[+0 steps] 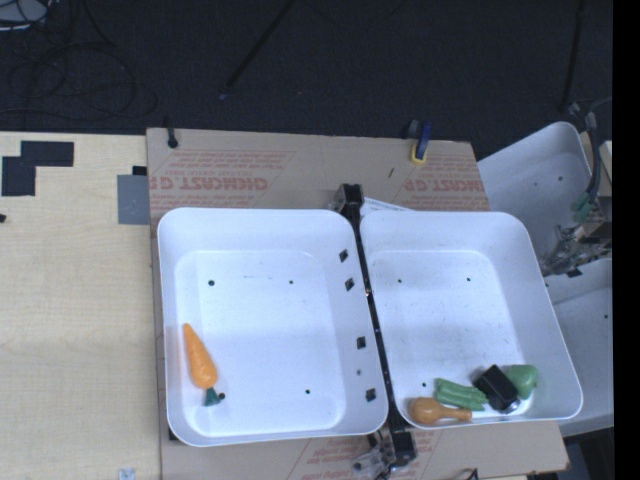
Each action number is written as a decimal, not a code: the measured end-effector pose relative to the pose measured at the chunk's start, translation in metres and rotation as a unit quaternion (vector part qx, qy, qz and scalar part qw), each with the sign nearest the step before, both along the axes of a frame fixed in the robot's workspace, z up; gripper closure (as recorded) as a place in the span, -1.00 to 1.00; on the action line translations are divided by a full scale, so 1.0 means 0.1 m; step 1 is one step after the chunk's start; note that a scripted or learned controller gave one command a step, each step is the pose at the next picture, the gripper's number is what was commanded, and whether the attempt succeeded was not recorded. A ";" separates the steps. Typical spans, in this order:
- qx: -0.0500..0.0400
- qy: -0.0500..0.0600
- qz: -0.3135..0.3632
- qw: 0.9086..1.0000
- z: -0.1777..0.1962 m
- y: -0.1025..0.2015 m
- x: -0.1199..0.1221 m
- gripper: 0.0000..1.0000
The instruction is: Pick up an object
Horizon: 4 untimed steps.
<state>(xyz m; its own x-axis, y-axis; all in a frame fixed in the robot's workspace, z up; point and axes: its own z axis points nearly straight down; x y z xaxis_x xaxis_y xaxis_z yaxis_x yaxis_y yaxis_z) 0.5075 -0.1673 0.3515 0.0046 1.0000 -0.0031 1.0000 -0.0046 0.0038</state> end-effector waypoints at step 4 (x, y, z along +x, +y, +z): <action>0.001 0.000 0.003 1.000 -0.16 -0.47 -0.31 1.00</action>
